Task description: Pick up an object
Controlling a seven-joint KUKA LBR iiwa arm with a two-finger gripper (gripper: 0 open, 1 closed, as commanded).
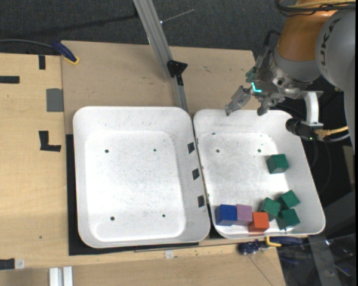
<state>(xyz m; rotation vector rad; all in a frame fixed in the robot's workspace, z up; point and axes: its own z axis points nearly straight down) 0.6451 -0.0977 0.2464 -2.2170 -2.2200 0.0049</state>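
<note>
My gripper (250, 106) hangs open above the far rim of the right bin (238, 154), its two grey fingers spread apart with nothing between them. Well below it, a lone green cube (277, 163) lies near the bin's right side. Along the near edge sit a blue cube (227, 214), a lilac cube (244, 213), an orange cube (260, 221) and three more green cubes (282, 208) clustered in the near right corner.
The left bin (131, 171) lies beside the right one, rims touching. A slanted metal pole (158, 37) reaches down to the gap between the bins at the far side. A blue and yellow tool (67, 51) rests on the bench at far left.
</note>
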